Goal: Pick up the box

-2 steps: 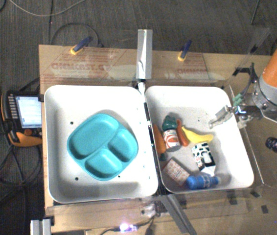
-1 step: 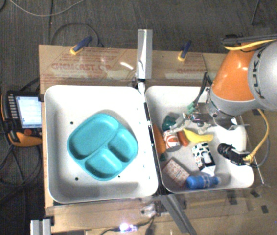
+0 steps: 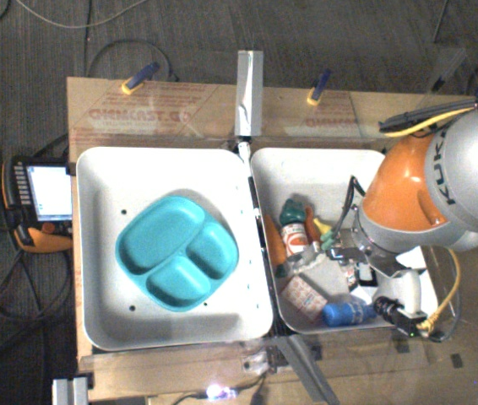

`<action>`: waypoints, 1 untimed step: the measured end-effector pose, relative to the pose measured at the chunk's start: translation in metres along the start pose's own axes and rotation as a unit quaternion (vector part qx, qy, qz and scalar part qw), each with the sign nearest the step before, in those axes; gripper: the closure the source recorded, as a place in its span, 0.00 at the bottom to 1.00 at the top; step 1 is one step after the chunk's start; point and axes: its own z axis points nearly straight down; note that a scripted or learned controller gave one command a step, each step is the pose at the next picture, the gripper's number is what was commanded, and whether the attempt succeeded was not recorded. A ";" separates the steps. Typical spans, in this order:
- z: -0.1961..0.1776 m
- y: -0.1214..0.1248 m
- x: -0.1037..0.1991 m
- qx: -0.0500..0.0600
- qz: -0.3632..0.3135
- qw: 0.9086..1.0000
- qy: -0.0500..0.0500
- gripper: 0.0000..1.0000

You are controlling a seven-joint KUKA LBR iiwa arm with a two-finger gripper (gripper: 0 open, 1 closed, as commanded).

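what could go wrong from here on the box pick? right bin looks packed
1. Clutter: the box lies low in the right bin, close against a blue bottle and a red-labelled bottle. The claw could well catch a neighbour instead.
2. The claw sits above the pile, up and right of the box, so closing here would probably miss it.
3. The box lies near the bin's left wall, which may block one side of the approach.

The big round grey metal robot arm (image 3: pixel 467 171) has dark letters on its side. A fat shiny orange band (image 3: pixel 399 194) wraps it. Thin black and yellow cables (image 3: pixel 452 289) loop near its white wrist block (image 3: pixel 408 289).
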 end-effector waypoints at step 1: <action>0.024 0.010 -0.035 -0.007 -0.013 1.000 0.000 0.00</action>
